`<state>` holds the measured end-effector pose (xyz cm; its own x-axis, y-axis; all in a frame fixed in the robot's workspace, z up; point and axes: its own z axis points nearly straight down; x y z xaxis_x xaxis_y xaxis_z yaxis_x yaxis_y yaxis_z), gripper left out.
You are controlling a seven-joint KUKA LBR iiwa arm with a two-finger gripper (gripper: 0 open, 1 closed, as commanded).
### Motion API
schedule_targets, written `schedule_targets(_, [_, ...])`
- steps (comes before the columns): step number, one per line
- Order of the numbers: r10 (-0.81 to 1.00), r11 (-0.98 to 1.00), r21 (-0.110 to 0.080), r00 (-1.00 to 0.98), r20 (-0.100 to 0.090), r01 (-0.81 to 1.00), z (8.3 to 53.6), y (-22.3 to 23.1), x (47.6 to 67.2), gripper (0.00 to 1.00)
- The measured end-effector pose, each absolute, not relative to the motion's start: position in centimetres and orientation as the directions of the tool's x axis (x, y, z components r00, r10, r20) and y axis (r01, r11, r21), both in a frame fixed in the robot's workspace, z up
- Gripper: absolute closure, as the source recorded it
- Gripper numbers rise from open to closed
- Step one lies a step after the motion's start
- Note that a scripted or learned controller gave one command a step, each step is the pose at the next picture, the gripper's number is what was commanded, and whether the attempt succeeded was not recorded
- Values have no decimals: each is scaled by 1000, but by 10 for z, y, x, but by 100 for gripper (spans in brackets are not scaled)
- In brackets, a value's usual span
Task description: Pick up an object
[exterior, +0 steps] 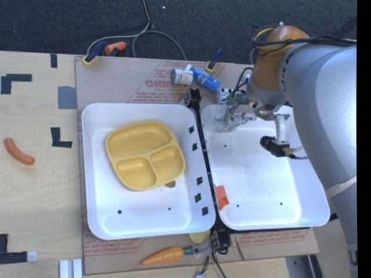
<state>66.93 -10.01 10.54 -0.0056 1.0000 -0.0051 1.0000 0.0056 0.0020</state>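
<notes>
The yellow divided plate (pixel 146 154) lies flat in the left bin (pixel 95 213), well to the left of the jaws, across the black divider (pixel 200 155). The gripper (pixel 232 116) hangs low over the far corner of the right bin (pixel 290 213); how wide its jaws stand I cannot tell, and nothing is seen between them. A blue-and-white bottle (pixel 196 77) lies just beyond the jaws, outside the bins.

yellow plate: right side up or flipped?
Right side up. The yellow divided plate lies flat in the left bin, its three compartments facing the camera.
</notes>
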Motion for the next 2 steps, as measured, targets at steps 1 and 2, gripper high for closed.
schedule_targets(1, [1000,6,3,-6,3,1000,189,-32,587,100])
schedule_targets(2, [1000,2,-1,-2,0,1000,184,-36,589,0])
